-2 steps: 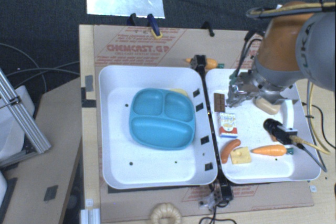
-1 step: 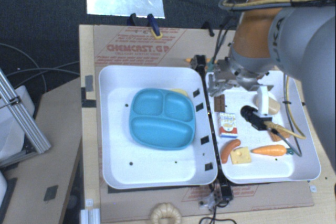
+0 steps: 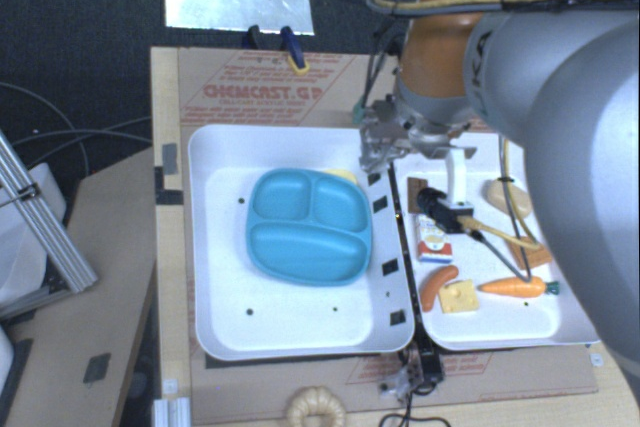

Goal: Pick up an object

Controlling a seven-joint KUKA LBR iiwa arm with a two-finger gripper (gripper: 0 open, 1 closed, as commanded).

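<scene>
White left bin (image 3: 215,215) first: a blue plate (image 3: 310,225) with three sections lies flat roughly in the middle of it. Both bins sit on a cardboard sheet (image 3: 260,90) with red lettering. Something yellow (image 3: 345,176) pokes out from behind the plate's far right corner, but it's too hidden to say what it is.

Next comes the gripper (image 3: 383,153). It hangs over the far end of the strip where the two bins meet, just beside that corner of the plate. I honestly can't tell from this angle whether it's spread or pressed together, and I can't see anything in it. The grey arm (image 3: 560,85) with its orange band comes in from the right and covers a good chunk of the right bin's far side.

All the small objects lie in the right bin (image 3: 490,320). A red and white packet (image 3: 432,241) is near its left wall. A sausage (image 3: 438,285) lies tilted just nearer the camera than the packet. A cheese wedge (image 3: 460,297) is right beside the sausage. A carrot (image 3: 512,288) lies on its side with its tip pointing at the cheese. Farther back there's a pale oval thing (image 3: 508,198), partly behind the arm, so I can't tell what it is.
</scene>
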